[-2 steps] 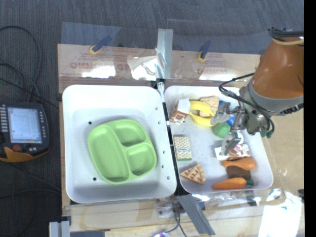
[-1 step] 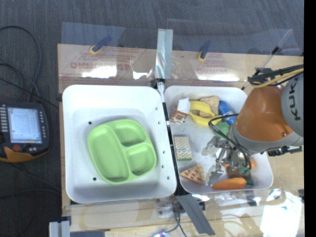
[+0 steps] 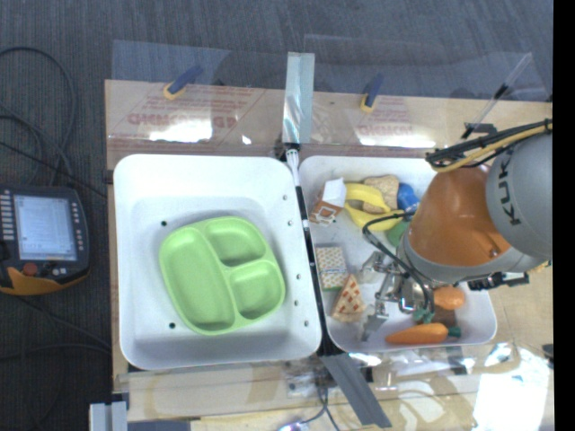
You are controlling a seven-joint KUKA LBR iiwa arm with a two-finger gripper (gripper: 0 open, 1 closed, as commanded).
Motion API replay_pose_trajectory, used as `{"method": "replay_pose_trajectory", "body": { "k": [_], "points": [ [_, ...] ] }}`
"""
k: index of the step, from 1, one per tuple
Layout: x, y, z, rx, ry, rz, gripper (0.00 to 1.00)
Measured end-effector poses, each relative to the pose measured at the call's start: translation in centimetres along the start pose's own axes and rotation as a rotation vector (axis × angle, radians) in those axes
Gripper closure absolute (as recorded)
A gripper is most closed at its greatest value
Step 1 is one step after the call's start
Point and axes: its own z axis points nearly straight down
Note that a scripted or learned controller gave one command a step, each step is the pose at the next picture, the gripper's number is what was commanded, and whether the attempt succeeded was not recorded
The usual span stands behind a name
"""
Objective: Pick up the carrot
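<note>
The carrot [image 3: 417, 334] lies near the front wall of the right bin [image 3: 481, 326], just below the gripper [image 3: 388, 302], whose opening I cannot tell from here. Toys crowd it, so a descent could catch the pizza slice [image 3: 349, 300] or pin the carrot against the wall.

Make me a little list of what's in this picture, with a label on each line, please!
left bin: holds a green tray with three sections
right bin: holds toy foods
carrot: orange, lying flat near the front edge of the right bin
gripper: over the right bin, just above the carrot, no carrot between its fingers
other foods: banana, pizza slice, cracker
arm: grey with orange band, reaching in from the right
</note>
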Motion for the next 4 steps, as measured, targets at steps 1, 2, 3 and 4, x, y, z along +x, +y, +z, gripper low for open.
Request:
{"method": "replay_pose_trajectory", "body": {
  "k": [1,2,3,4],
  "points": [
    [0.0,0.0,0.0,0.000,-0.001,0.000,0.00],
    [-5.3,-2.9,0.1,-0.006,-0.004,0.130,0.00],
    [-1.2,-3.5,-0.1,-0.002,-0.014,0.026,0.00],
    [-1.3,-4.0,-0.1,-0.001,-0.015,-0.249,0.00]
  ]
}}
